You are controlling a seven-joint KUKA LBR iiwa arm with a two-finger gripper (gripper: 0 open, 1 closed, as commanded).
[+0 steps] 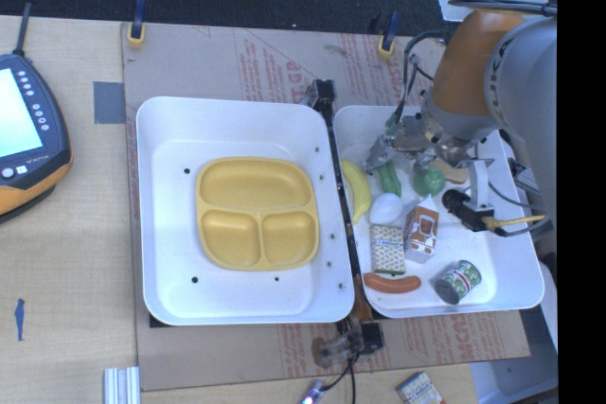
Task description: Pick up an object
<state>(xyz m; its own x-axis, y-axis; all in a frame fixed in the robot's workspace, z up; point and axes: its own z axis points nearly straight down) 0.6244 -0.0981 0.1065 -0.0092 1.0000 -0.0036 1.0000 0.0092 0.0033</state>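
A cardboard-covered surface (pixel 237 61) carries two white bins. In the right bin (pixel 511 293) my gripper (pixel 409 149) hangs low; whether it is released or clenched I cannot tell. The green object (pixel 389 178) lies just below it, long axis running toward me

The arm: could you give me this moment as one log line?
arm: over right bin | gripper: above green items | yellow tray: left bin
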